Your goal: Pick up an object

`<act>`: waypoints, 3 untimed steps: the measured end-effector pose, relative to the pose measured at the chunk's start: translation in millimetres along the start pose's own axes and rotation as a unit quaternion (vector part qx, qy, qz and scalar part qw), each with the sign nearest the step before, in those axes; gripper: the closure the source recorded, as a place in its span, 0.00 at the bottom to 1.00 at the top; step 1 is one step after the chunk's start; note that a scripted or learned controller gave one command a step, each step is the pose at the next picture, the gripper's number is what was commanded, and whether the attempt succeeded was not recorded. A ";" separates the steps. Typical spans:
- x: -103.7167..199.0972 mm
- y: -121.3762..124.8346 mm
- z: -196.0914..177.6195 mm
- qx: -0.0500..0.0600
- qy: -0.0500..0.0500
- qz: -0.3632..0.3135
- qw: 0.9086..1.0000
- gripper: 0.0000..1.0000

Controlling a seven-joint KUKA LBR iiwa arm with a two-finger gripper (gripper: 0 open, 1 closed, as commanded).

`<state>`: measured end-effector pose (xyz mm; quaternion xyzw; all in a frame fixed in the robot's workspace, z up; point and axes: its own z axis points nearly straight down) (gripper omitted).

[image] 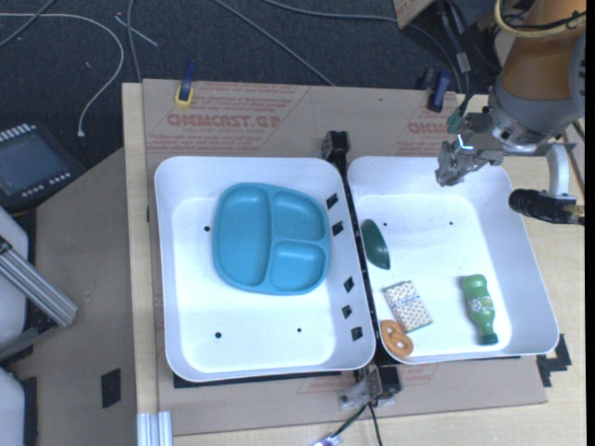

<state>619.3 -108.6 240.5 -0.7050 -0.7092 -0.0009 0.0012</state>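
Note:
The right bin [521,249] holds a green bottle [479,308] lying near its right wall, a small patterned packet [407,306], an orange pretzel-like ring [397,339] at the front left corner, and a dark green oval piece [376,243] by the left wall. A blue divided plate [272,238] lies in the left bin [186,305]. My gripper [453,171] hangs over the back edge of the right bin, well apart from all the objects. Nothing shows between its fingers.
A black divider with clips [342,240] runs between the two bins. The bins rest on a cardboard sheet [232,114]. Cables [102,35] trail over the dark floor at the back left.

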 end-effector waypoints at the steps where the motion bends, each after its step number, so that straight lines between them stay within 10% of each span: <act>1: 54.9 -17.8 -6.5 0.001 0.000 0.000 1.000 1.00; 3: 168.0 -43.4 6.1 0.001 0.000 -0.001 1.000 1.00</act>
